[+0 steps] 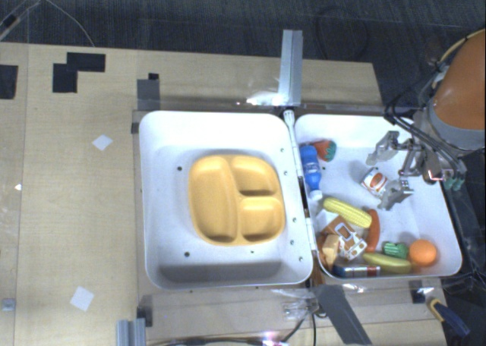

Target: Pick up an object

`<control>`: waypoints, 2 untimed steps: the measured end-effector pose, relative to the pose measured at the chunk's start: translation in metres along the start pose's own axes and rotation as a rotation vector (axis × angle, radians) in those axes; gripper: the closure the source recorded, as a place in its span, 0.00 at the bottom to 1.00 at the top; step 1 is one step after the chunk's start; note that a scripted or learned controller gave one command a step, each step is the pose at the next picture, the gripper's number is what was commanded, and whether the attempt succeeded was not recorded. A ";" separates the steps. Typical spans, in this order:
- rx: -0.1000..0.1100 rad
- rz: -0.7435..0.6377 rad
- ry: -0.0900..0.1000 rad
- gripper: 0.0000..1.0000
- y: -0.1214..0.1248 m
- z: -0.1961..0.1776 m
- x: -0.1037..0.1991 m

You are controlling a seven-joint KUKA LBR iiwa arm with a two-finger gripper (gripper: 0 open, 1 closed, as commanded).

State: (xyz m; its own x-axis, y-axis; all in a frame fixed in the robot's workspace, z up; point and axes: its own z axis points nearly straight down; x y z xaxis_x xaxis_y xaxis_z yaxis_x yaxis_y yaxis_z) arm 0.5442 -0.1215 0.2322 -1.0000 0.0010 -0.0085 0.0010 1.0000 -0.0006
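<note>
My gripper (389,173) hangs over the right bin (449,219), its two fingers spread open. A small white and orange object (373,181) lies in the bin just left of the gap between the fingertips (382,147); nothing is held. Below it lie a yellow corn cob (345,212), a red sausage (373,232), an orange (423,253), a green piece (395,249) and a banana (383,262). A blue bottle (309,167) and a red and green item (326,149) sit at the bin's left side.
The left bin (163,208) holds a yellow divided tray (234,198). A ridge (298,185) separates the bins. An upright metal post (291,71) stands behind them. Small packaged items (343,240) crowd the right bin's front left corner.
</note>
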 end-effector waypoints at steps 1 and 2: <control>-0.001 0.016 0.005 0.00 0.023 0.069 0.032; 0.004 0.144 -0.006 0.00 -0.079 0.141 0.054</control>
State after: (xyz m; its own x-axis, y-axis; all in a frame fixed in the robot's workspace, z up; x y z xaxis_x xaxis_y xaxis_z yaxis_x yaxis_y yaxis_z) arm 0.4910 -0.2008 0.0903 -0.9894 0.1445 -0.0149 0.1446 0.9895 -0.0029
